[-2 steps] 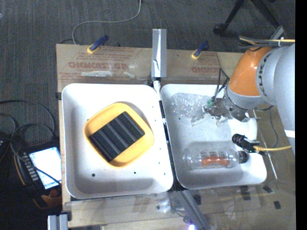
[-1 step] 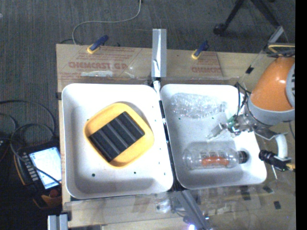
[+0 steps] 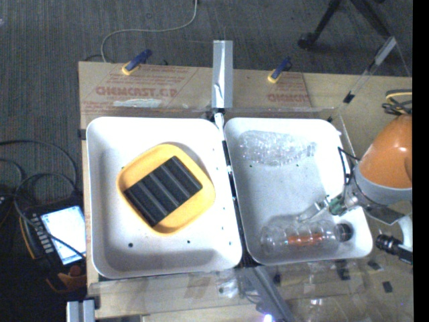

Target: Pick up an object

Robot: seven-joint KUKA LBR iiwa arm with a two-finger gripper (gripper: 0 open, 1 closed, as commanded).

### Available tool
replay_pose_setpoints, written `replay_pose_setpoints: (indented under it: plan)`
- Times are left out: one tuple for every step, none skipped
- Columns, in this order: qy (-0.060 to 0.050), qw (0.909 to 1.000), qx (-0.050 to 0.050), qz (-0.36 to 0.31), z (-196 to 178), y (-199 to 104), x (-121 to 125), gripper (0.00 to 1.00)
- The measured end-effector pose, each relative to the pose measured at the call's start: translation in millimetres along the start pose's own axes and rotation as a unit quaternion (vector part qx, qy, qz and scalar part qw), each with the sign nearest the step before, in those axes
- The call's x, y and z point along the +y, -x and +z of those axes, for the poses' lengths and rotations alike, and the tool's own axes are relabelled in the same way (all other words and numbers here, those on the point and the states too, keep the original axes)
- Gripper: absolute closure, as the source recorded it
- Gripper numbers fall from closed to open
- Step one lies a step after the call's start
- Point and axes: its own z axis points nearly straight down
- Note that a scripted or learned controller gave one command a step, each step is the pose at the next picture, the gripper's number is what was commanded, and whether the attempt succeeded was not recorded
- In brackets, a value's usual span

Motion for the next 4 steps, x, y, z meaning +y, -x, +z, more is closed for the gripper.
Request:
replay_pose_setpoints:
  plan:
    - [-0.007, 0.9912, 0.0, 0.132, -44.8, 21.6, 47.3, 0.0]
    - [-0.001, 1.0, -0.005, 0.001, 1.0, -67.3, 43.8, 0.0]
    - [0.002, 1.0, -0.003, 0.001, -9.5, -68.2, 46.4, 1.0]
    - [0.001, 1.0, -0.003, 0.001, -9.5, -68.1, 46.3, 0.0]
